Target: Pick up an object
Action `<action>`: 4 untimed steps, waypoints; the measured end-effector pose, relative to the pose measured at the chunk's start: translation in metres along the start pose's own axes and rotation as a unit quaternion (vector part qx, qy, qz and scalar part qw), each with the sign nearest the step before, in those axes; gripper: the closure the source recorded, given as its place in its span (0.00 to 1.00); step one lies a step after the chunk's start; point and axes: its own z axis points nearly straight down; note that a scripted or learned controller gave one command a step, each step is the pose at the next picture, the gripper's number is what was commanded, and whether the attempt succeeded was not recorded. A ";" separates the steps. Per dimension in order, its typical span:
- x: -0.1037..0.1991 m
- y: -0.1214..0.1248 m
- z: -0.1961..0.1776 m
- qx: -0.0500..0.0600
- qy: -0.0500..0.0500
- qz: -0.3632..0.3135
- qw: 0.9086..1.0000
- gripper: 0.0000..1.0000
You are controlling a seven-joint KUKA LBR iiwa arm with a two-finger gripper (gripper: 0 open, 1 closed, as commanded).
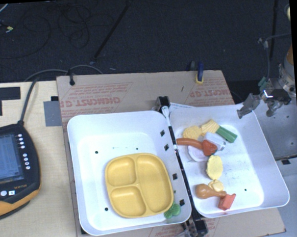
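The right bin (263, 147) holds several toy foods: a yellow waffle piece (193, 132), a green block (226, 134), an orange-red carrot (197, 145) lying over a white piece (196, 154), a yellow corn-like piece (214, 167), a brown drumstick (209, 190) and a red-orange block (226, 201). My gripper (261, 104) hangs over the bin's far right corner, up and right of the green block. It is open, with nothing between its fingers.
The left bin (89, 140) carries a yellow divided plate (138, 185), and a small green piece (171, 211) lies at its near right corner. A tablet controller (9, 167) rests on the bench at far left. Cables run behind the bins.
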 end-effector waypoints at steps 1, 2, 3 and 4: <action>0.000 0.000 -0.010 0.000 0.000 -0.001 1.000 1.00; 0.084 -0.009 -0.087 -0.003 0.001 -0.004 1.000 1.00; 0.146 0.024 0.011 0.005 0.002 -0.003 1.000 1.00; 0.185 -0.033 -0.016 0.002 0.001 -0.001 1.000 1.00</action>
